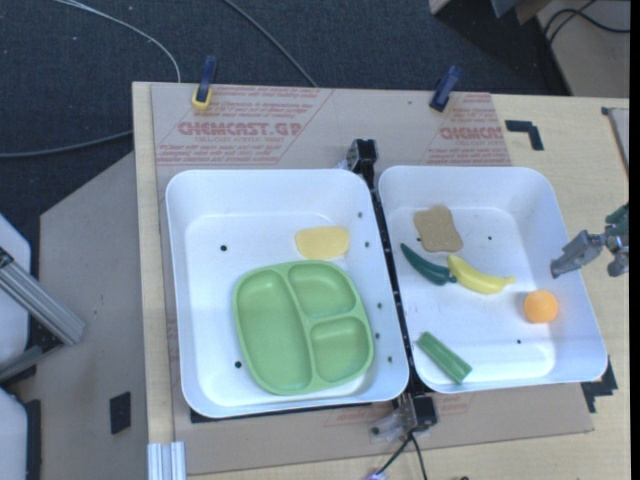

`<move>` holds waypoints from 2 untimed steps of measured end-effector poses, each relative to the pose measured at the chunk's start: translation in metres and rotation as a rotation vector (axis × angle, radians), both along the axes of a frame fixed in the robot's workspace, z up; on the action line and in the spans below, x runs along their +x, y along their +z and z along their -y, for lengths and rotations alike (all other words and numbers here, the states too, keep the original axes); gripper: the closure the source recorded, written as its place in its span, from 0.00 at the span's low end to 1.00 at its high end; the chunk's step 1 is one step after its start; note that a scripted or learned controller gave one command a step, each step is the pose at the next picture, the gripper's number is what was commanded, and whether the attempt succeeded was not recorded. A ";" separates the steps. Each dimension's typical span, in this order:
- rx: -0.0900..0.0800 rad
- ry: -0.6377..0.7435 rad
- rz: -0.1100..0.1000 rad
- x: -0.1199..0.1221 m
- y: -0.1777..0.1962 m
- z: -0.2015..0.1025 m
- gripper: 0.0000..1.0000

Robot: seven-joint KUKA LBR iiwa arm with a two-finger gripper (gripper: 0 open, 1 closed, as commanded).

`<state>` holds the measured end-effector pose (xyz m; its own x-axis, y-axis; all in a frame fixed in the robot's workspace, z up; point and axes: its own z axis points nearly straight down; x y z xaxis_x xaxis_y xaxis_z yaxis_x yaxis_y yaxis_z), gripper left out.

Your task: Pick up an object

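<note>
One claw [580, 256] hangs at the right bin's [560, 193] right rim, and we cannot tell its state.
We should drop onto the orange ball [541, 307], nearest by that rim; yellow banana [480, 276], green pepper [427, 265], tan slice [437, 229] and green block [443, 357] crowd the middle; the left bin [200, 218] holds a green tray [300, 326].

Two white bins sit side by side on the bench: the left bin [190, 268] holds a green divided plate [302, 325] at lower centre of the frame and a pale yellow piece [322, 242] just above it. The right bin [570, 353] holds a tan slice [437, 229], a dark green pepper [427, 266] touching a yellow banana [479, 276], an orange ball [541, 307] and a green block [443, 357]. The gripper [590, 251] hangs at the frame's right edge, over the right bin's rim.
</note>
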<state>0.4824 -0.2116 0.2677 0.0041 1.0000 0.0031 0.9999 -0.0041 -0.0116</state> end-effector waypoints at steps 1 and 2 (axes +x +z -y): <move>-0.003 0.004 0.011 0.002 0.005 -0.001 0.00; 0.000 0.002 0.004 0.000 -0.055 0.007 0.00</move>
<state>0.4829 -0.2182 0.2124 0.0021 1.0000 0.0034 1.0000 -0.0020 -0.0077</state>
